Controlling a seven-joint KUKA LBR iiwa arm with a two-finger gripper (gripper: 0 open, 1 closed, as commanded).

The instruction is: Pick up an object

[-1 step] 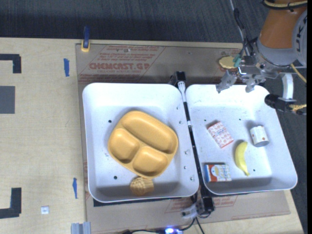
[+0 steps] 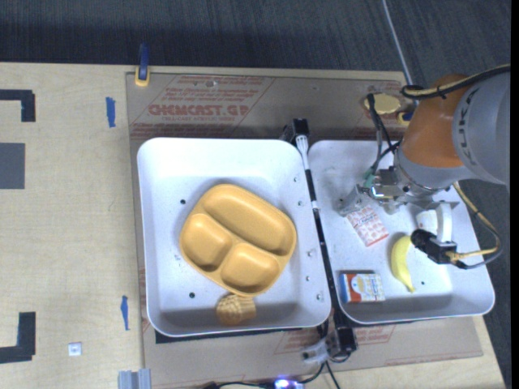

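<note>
The arm [image 2: 466,124] is reaching in from 3 o'clock and hanging over the right bin [image 2: 474,298], its orange band sitting above the bin's upper right part. The gripper [image 2: 381,191] is pointing down toward the bin's upper left area, just beside a small packet [image 2: 369,225] with red print lying on the floor at about 7 o'clock of the wrist. Whether the gripper is released or clenched cannot be told here: the wrist and cables are covering that part, and nothing is showing itself as held. Candidate things for picking are lying in the same bin: a banana [image 2: 401,263] at roughly 5 o'clock of the gripper, lying near the packet but apart from it, and a small box [image 2: 360,286] with an orange and blue face at the bin's lower left corner, at 6 o'clock of the packet. A black connector with a yellow cable is hanging just to the right of the banana. The left bin [image 2: 154,217] is holding a yellow divided tray [image 2: 237,237] at its middle and a tan ball [image 2: 236,307] touching the tray's lower edge at 6 o'clock. Judgement on progress: the pick is looking not yet done, since every thing is resting on a bin floor; the approach seems under way, with closing on a thing and lifting it left to do.
</note>
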